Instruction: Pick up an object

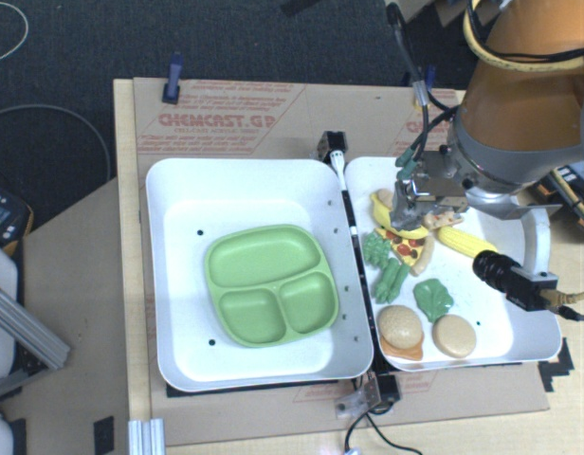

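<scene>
**Gripper hanging low over the food in the right bin**

The arm (524, 83) is reaching in from the right, its orange band sitting above the grey wrist, and the gripper (407, 218) is hanging over the upper part of the right bin (520, 344). Its tip is sitting right at the banana (385, 218) and the pizza slice (410, 246), with the metal body covering part of both. Whether the fingers are apart or together cannot be told from this angle, and nothing is showing plainly between them.

The right bin is holding all the loose pieces. A corn cob (465, 242) is lying at a slant just right of the pizza slice. Two green vegetable pieces (384, 265) are lying beside the wall that the bins share, just below the banana. A leafy green piece (432, 298) is resting nearer the bin's middle. Along the near edge, a bun (400, 329) is lying next to a pale round piece (454, 336), the two nearly touching. A black cylinder (505, 275) on the arm's side is jutting over the bin's right part.

The left bin (178, 273) is holding a green tray (270, 282) with three compartments, lying flat near its middle, well apart from the gripper. Both bins are resting on a board (216, 117) printed with red lettering, and a blue clip (173, 80) is gripping its far edge.
</scene>
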`<state>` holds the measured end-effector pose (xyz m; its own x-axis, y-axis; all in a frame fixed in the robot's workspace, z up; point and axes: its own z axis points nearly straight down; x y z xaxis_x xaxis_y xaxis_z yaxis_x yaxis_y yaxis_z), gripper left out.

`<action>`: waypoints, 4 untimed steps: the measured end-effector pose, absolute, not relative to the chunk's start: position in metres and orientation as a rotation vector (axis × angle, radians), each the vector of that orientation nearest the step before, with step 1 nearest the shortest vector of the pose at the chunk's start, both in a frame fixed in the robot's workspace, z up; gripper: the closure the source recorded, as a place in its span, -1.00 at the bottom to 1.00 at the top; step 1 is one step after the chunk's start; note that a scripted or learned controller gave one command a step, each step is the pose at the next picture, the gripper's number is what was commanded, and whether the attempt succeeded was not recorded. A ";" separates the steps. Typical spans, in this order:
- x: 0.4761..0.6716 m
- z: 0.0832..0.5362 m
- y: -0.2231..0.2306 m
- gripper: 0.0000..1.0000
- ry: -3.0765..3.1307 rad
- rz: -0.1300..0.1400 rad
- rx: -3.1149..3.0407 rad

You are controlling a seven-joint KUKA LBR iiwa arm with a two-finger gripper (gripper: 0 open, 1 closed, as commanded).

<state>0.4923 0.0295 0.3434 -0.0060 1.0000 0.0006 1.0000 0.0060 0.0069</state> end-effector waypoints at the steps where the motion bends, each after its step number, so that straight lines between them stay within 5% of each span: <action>1: 0.479 0.389 0.086 1.00 2.228 0.009 2.211; 2: 0.478 0.280 0.032 1.00 2.219 -0.013 2.232; 3: 0.583 0.203 0.011 1.00 2.214 0.010 2.217; 4: 0.525 0.322 0.015 1.00 2.219 0.012 2.215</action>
